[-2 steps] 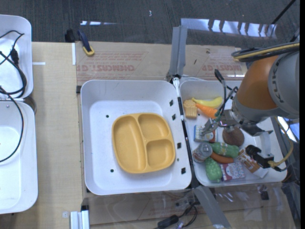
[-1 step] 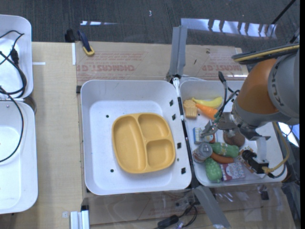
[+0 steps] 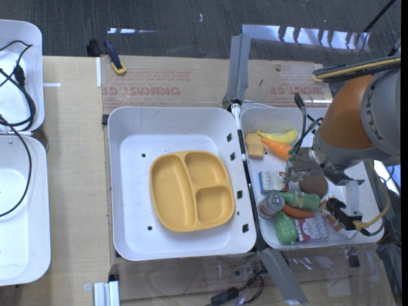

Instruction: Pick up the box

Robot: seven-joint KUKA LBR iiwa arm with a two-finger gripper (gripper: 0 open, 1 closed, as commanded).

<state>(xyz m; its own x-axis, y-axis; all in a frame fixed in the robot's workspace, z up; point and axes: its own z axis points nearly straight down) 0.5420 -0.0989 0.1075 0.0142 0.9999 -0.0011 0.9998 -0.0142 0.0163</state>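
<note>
The box is a small white and blue carton lying flat near the middle of the right bin. My gripper hangs low over the bin, right at the box's right edge, with the orange-banded wrist above it. The gripper body hides the box's right side. I cannot tell whether it touches the box.
Around the box lie a banana, a carrot, a waffle piece, a brown round item, a green cucumber, a can and a green vegetable. The left bin holds a yellow divided plate.
</note>
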